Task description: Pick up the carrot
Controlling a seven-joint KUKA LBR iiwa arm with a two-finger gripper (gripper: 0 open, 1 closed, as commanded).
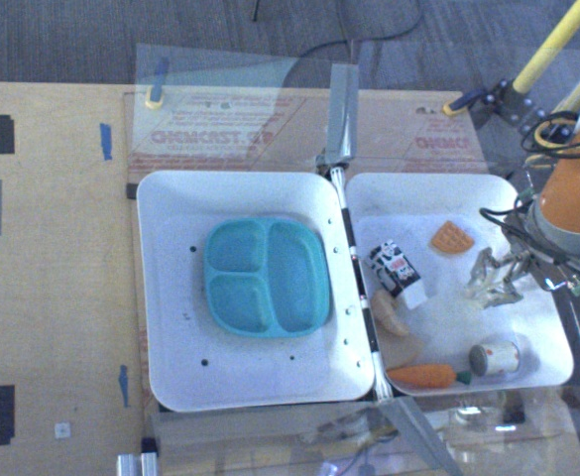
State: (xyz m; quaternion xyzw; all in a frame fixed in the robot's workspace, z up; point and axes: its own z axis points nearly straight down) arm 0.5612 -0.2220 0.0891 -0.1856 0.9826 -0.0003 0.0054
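Orange carrot (421, 375) lies at the right bin's (557, 360) near edge, just left of a small can (494, 357). My gripper (490, 278) hangs over the bin's middle-right, well apart from it, fingers spread, nothing between them. Teal tray (267, 277) in left bin (166, 296).

orange carrot (421, 375), teal plate (267, 277), white bins (171, 365), black-and-white carton (396, 269)
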